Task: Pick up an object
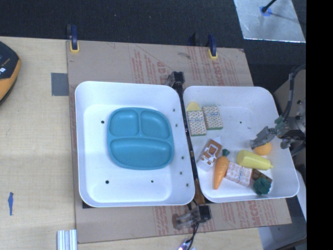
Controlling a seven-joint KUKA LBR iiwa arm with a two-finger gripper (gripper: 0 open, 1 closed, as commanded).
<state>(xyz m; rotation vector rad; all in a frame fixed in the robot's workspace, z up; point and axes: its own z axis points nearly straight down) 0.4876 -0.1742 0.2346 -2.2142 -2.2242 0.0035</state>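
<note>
- I am looking down at a slant on a pale wooden table (pixel 36 155) with a sheet of brown cardboard (pixel 130 61) on it, held by clamps along its upper edge.
- Two shallow white plastic bins sit side by side on the cardboard, their inner edges touching near the middle of the frame.
- The left white bin (pixel 88 139) holds a blue plastic plate with three compartments (pixel 139 138), lying flat near its centre.
- The right white bin (pixel 244 100) holds a cluster of small toy items in its left and lower parts.
- Near its upper left lie two small patterned boxes (pixel 204 120) side by side, with a small yellow piece touching the top of the left one.
- Below them are a brown-and-white packet (pixel 209 154) and an orange toy carrot with a green top (pixel 220 171), tip pointing down.
- Right of the carrot are a yellow banana-like toy (pixel 254 161), a small pink-and-white box (pixel 239 174) and a dark green toy (pixel 262 185) in the lower right corner.
- A small round orange toy (pixel 264 149) sits just above the yellow one.
- The grey pincer (pixel 270 135) reaches in from the right edge, just beside the round orange toy; I cannot tell whether it is parted or closed, and I see nothing between its tips.
</note>
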